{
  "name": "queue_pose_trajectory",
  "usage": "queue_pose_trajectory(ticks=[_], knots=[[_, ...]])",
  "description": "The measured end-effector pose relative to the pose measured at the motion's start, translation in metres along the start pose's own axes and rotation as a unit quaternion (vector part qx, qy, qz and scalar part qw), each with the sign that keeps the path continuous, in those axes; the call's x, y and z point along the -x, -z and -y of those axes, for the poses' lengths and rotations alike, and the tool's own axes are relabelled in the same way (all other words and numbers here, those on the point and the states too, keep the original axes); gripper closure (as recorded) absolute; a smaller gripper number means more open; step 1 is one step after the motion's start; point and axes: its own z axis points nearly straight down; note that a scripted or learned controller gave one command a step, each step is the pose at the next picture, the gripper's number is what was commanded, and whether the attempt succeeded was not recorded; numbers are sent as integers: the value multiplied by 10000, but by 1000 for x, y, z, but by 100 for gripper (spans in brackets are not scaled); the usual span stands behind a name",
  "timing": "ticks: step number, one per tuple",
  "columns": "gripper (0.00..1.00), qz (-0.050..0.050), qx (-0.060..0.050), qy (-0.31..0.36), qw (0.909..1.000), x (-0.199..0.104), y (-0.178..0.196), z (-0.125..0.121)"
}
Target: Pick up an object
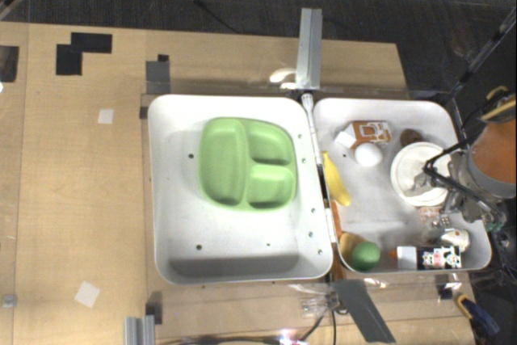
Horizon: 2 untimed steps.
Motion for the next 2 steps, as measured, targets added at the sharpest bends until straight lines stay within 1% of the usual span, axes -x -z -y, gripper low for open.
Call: queue_pose_trajectory(ticks=[1,2], knots=[[0,-7,0,33,10000,1,0,0],[0,-10,2,483,9988,2,0,1]])
